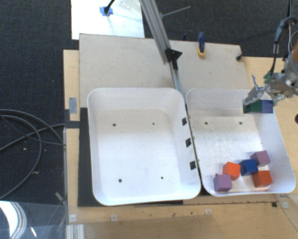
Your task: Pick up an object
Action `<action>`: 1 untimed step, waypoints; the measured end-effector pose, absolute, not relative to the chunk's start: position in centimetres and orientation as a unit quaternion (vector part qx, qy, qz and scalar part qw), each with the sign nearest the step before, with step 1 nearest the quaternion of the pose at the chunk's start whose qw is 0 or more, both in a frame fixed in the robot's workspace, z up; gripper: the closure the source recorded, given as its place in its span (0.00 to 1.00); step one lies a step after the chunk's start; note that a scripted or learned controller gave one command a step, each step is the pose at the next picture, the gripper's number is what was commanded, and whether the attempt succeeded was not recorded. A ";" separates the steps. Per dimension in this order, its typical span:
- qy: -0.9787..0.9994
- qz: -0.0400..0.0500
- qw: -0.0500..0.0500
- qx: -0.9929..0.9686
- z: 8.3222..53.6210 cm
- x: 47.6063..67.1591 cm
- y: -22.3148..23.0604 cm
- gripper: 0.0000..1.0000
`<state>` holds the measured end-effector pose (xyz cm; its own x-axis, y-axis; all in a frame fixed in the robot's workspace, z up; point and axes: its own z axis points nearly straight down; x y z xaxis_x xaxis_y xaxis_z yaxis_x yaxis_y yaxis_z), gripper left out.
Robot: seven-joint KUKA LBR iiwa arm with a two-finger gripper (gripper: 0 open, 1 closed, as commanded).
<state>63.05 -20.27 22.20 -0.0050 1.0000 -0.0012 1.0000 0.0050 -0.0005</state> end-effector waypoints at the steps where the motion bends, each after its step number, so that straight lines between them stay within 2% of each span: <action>1: 0.710 0.000 0.001 0.704 23.3 63.1 -20.3 1.00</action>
